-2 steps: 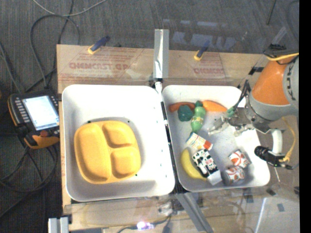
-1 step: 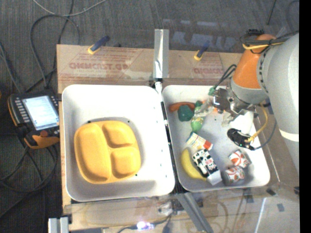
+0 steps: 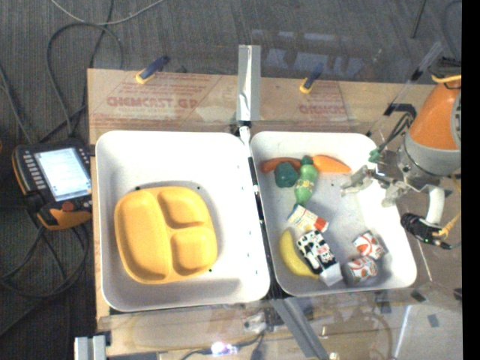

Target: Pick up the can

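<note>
Can lies in right bin, arm at the bin's far right edge.
Cylindrical can (image 3: 365, 258), red-and-white label, rests on its side near the right bin's (image 3: 341, 150) front right corner, beside a banana (image 3: 292, 254). Jaws (image 3: 373, 180) hover above bare white floor; state cannot be told.

A divided tray (image 3: 166, 234) lies in the left bin (image 3: 105, 201); toys fill the right bin (image 3: 390, 283).
</note>
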